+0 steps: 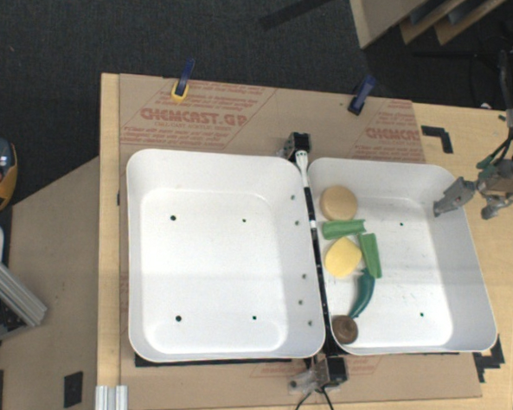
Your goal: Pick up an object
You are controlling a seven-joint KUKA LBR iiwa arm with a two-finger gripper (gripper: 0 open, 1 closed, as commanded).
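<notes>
1. Bench (245, 112) carries a brown board with two white bins side by side: left bin (140, 262) and right bin (459, 290).
2. Objects cluster at the right bin's left side: tan disc (339, 201), green bar (343, 228), yellow lump (342, 259), green stick (371, 254), dark green curved piece (361, 297), brown round piece (344, 329) (near the front rim).
3. Gripper (452, 197) sits at the right bin's far right edge, well apart from the objects.
4. Finger state: cannot tell; nothing visibly held.
</notes>
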